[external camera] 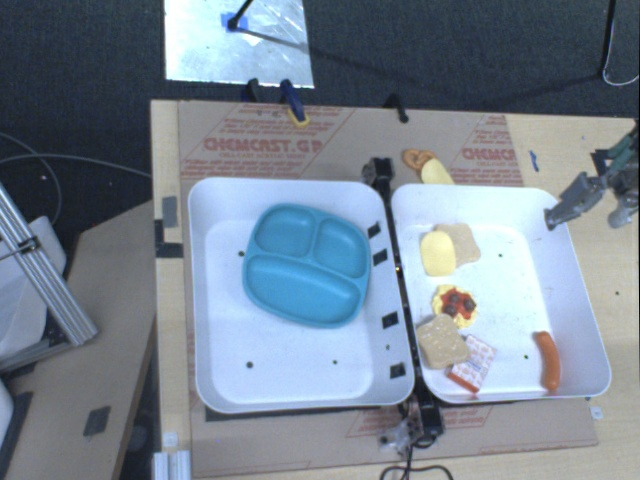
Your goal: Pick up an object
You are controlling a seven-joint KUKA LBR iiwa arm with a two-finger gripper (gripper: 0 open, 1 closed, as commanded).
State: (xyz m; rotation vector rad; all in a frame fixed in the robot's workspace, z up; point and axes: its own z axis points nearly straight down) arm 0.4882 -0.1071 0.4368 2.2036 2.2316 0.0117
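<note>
In the left bin (pixel 215 268) lies a blue divided plate (pixel 306 265). The right bin (pixel 580 298) holds small food pieces: a yellow block (pixel 437 253), a cracker (pixel 441 341) and a sausage (pixel 548 360). The gripper (pixel 562 208) hangs at the upper right rim, grasping nothing; whether it is released or clenched, I cannot tell. I judge this is the approach step; next it must go over one piece and descend.

Hand (pixel 566 206) at right edge, seemingly empty

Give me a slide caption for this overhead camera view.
Gripper at right bin's far edge; blue plate in left bin.
</note>
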